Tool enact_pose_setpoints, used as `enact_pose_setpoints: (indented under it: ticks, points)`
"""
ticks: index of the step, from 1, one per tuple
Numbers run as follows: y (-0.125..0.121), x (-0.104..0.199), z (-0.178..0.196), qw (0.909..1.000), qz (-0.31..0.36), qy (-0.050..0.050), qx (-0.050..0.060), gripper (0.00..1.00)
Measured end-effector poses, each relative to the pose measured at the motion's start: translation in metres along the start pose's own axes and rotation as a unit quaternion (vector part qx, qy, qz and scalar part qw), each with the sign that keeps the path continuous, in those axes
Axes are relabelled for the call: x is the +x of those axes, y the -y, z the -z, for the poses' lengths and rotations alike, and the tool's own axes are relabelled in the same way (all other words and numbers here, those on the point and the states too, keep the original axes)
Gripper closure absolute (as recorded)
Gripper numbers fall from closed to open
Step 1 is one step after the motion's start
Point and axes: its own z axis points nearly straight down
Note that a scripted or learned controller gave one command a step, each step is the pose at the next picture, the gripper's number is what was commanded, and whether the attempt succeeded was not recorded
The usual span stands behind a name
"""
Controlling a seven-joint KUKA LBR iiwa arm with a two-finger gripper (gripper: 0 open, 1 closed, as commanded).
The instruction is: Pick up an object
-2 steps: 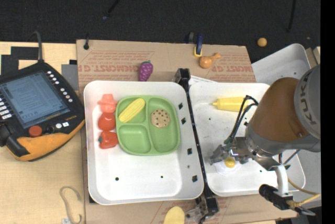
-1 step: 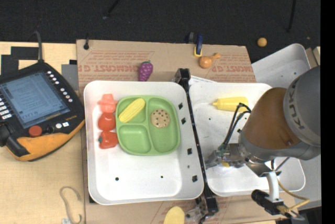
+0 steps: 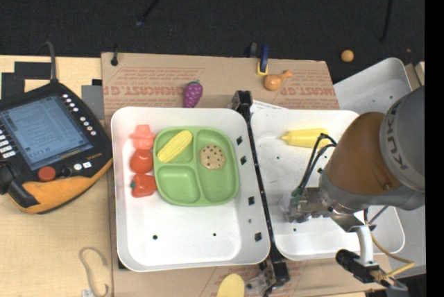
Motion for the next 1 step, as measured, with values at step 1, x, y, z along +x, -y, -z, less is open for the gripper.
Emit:
enact_pose_setpoints:
  ticks: [1]
  points:
    - [0.0018,-0.0064,0.0432,1.0000,0.001,0.001,-0.001,1.00]
